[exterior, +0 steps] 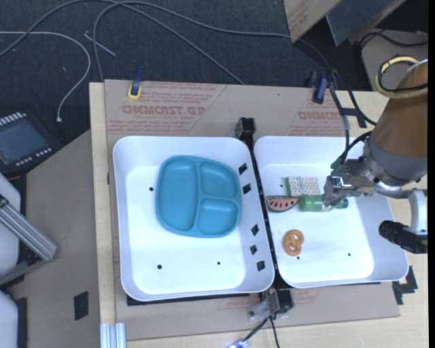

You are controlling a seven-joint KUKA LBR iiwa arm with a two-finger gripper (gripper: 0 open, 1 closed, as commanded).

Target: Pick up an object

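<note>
A grey robot arm (pixel 401 136) with an orange band reaches in from the right of the frame over the right-hand white bin (pixel 360 262), its gripper (pixel 336 194) low above the bin's middle; whether the pincer is open or closed cannot be told from this angle. Just left of the gripper lies a green object (pixel 311 202), so close to the metal that touching or not is unclear. Above it rests a small patterned square packet (pixel 302 185), to its left a watermelon slice toy (pixel 279 203), and lower down, nearer the bin's centre-left, a pretzel-shaped toy (pixel 293 242) lies apart from the others.

The left-hand white bin (pixel 136 265) holds a blue divided plate (pixel 198 196) with three compartments, sitting in the bin's upper middle. Both bins sit side by side on a sheet of brown cardboard (pixel 177 102) printed with red lettering, held at its top edge by a blue-and-yellow clamp (pixel 136 83) at upper left and a blue clamp (pixel 319 87) at upper right. Black clips (pixel 245 128) join the bins where they meet.

Beyond the cardboard, dark carpet (pixel 204 34) fills the top of the frame, crossed by loose white cables (pixel 81 47). A dark screen (pixel 22 139) sits at the left edge, and a cardboard box (pixel 306 17) shows at top right
</note>
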